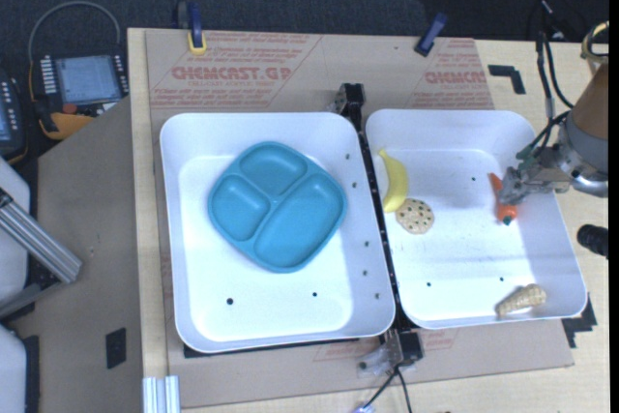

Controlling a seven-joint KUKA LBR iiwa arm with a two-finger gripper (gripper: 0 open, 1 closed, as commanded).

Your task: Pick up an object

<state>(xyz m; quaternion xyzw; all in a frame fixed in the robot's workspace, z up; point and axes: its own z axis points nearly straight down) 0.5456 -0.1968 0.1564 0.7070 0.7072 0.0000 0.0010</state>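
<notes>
- Carrot, small and orange, is the thing the hand looks ready to pick up. It sits in the right bin, near the far right wall, right under the hand and touching it.
- I cannot tell if the hand is wide or narrow. It is dark and blurry there, so I cannot say the carrot is held.
- To the left of the hand, well apart, lie a yellow banana and a round cookie, just beside each other.
- Nearer the front of the bin than the hand lies a tan cone, close to the front wall.
- Far to the left of the hand, in the left bin, sits a blue plate with three parts.
- What could go wrong, I think: the carrot is thin and looks tipped up, so it may slip out or roll away when the hand squeezes.
- The bin wall is very close to the hand, so the hand may bump it and miss.
- If the hand only pinches the tip, the carrot may drop as it goes up.
</notes>
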